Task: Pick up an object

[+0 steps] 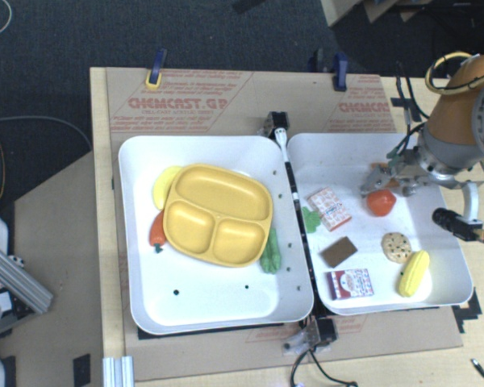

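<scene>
The yellow divided tray (216,214) lies in the left bin (137,240), far left of the gripper (390,181). The gripper is low in the right bin (456,276), directly over the red tomato (381,203); whether it is apart or together I cannot tell.

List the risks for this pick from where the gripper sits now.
1. The gripper hovers just above the round red tomato; a round item may roll or squirt sideways when pinched.
2. The tomato lies close to the right bin's back area with the cookie and yellow corn nearby; a nudged tomato could knock them.
3. Whether the fingers straddle the tomato is unclear, so the grasp might close on nothing.
</scene>
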`<action>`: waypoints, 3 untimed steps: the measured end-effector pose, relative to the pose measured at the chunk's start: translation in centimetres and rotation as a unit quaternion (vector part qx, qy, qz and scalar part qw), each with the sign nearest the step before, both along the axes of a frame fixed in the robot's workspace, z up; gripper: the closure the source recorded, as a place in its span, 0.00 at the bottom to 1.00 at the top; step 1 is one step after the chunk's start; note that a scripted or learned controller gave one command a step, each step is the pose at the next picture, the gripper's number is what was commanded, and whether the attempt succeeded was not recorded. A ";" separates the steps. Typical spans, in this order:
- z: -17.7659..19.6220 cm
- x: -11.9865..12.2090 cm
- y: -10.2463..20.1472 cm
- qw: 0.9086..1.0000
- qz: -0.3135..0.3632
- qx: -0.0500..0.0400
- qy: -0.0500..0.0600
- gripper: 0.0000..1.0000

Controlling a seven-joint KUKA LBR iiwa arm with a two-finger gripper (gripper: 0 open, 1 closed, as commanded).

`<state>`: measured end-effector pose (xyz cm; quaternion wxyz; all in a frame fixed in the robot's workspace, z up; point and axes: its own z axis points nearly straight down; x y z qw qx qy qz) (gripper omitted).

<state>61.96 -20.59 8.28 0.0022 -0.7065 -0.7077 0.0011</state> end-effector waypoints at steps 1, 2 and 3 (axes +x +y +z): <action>1.3 0.2 0.0 1.000 0.001 -0.001 -0.003 1.00; 6.8 -0.4 0.7 1.000 0.000 -0.002 -0.006 1.00; 13.3 -0.5 0.6 1.000 0.000 -0.003 -0.007 1.00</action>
